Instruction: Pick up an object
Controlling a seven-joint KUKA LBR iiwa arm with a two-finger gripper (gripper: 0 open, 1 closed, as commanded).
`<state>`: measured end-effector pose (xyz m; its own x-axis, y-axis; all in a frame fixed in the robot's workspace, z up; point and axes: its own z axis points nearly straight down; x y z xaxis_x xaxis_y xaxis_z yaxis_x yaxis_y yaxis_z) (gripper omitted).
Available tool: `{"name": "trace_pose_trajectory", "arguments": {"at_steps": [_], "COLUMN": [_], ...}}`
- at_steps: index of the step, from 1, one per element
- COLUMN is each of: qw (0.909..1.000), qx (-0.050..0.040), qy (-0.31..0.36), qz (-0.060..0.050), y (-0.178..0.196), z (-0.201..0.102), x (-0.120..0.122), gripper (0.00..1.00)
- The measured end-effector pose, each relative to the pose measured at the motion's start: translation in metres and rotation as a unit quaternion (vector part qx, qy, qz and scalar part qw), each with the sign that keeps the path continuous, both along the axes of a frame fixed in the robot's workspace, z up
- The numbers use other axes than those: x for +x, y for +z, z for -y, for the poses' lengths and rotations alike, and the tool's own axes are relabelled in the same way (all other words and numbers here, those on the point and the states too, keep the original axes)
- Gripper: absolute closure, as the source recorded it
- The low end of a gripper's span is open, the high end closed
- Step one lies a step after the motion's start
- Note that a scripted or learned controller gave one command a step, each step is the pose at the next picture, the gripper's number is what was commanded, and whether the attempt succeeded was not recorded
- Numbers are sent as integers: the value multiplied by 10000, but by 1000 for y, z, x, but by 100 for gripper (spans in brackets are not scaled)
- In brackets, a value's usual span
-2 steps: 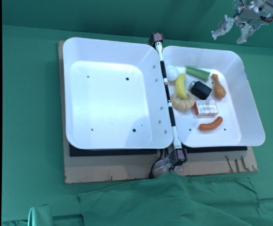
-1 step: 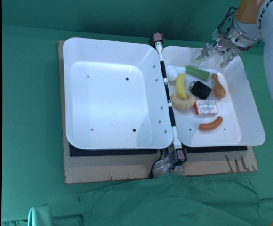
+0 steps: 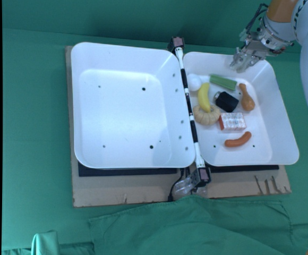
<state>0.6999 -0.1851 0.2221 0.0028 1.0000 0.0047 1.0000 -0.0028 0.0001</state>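
My gripper (image 3: 242,61) hangs over the far edge of the right bin (image 3: 281,142), above and slightly right of a green celery stick (image 3: 223,82). Nothing shows between its fingers. The right bin holds a yellow banana (image 3: 204,96), a white ball (image 3: 194,82), a black block (image 3: 227,101), an orange drumstick (image 3: 246,97), a tan ring-shaped pastry (image 3: 206,115), a clear box with pink and white pieces (image 3: 232,121) and an orange sausage (image 3: 238,139).
The left bin (image 3: 85,62) lies beside the right one, with a black-and-white divider strip (image 3: 189,105) between them. Both rest on a cardboard sheet (image 3: 127,193). Green cloth (image 3: 186,227) bunches at the front.
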Motion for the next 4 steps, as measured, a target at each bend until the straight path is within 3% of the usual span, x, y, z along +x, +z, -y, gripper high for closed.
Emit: {"name": "trace_pose_trajectory", "arguments": {"at_steps": [1,2,3,4], "qw": [10000,9999,10000,10000], "qx": [-21,-39,-28,-26], "qy": [45,19,-11,-14], "qz": [59,118,19,6], "y": [43,190,202,195], "z": [-88,-106,-89,-69], "x": [3,1,-44,-67], "gripper": [100,100,100,100]}}
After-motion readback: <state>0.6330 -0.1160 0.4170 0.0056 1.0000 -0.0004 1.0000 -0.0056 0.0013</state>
